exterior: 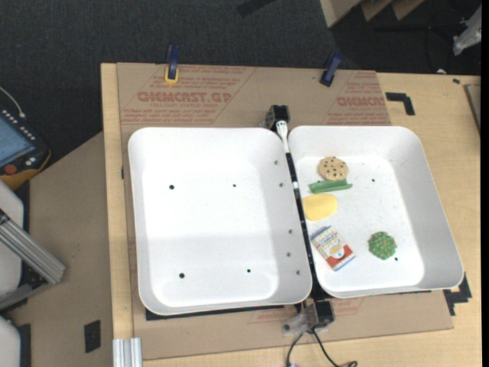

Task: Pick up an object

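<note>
Five small things are lying in the right shallow white bin [428, 205].
Around the yellow lemon-shaped piece [320, 206]: round brown cookie [332, 167] and green bean pod [330, 184] above, small red-and-white carton [333, 248] below, green bumpy ball [382, 245] lower right.

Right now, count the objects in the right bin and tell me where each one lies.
5. Cookie near the far left; green bean just below; yellow piece under it; small carton near front; green ball to its right.
</note>
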